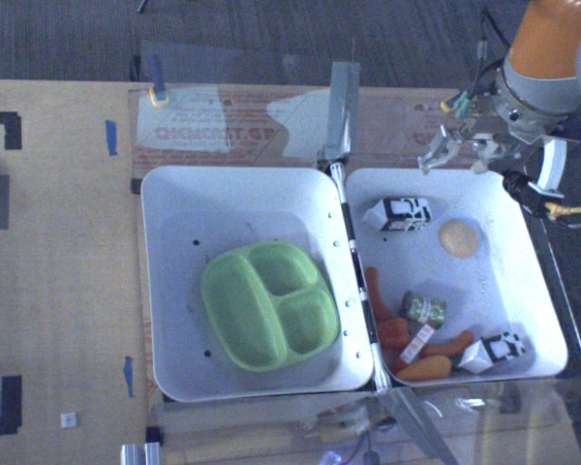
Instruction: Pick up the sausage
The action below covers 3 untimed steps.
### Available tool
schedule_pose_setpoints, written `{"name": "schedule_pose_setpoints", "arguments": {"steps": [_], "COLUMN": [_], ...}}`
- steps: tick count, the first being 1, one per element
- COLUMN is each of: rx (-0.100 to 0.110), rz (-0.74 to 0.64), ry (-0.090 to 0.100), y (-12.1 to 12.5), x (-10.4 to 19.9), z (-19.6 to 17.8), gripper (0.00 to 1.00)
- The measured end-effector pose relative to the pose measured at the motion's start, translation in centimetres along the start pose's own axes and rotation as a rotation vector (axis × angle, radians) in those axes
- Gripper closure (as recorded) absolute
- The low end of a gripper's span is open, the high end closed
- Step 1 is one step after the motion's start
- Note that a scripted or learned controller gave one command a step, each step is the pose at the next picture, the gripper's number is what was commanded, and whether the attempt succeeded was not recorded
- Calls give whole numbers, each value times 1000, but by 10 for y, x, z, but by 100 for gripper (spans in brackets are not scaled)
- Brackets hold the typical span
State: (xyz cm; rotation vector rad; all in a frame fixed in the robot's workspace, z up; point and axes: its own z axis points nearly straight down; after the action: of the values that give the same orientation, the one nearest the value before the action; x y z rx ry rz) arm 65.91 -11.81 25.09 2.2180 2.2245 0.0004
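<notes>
The sausage (373, 296), a slim reddish-brown link, lies along the left wall of the right bin (523, 223), its lower end among other play food. My gripper (457, 154) hangs above the far rim of that bin, up and to the right of the sausage and well apart from it. It is open, with nothing between its fingers (434, 159).
Beside the sausage lie a red piece (393, 332), a green can (425, 309), two orange carrot-like pieces (448, 344), a small packet (417, 342) and a carton (495, 351). Another carton (405, 213) and a tan bun (459, 237) sit farther back. A green divided plate (269, 303) is in the left bin (174, 201).
</notes>
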Motion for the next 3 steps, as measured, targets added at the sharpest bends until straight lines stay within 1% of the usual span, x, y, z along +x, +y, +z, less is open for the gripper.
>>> {"name": "schedule_pose_setpoints", "arguments": {"steps": [1, 2, 3], "rx": [-2, -11, 22], "rz": [-54, -8, 82], "ry": [0, 0, -7], "y": [-51, -52, -10], "x": [-21, -72, -54], "z": [155, 160, 159], "gripper": [0, 0, 0]}}
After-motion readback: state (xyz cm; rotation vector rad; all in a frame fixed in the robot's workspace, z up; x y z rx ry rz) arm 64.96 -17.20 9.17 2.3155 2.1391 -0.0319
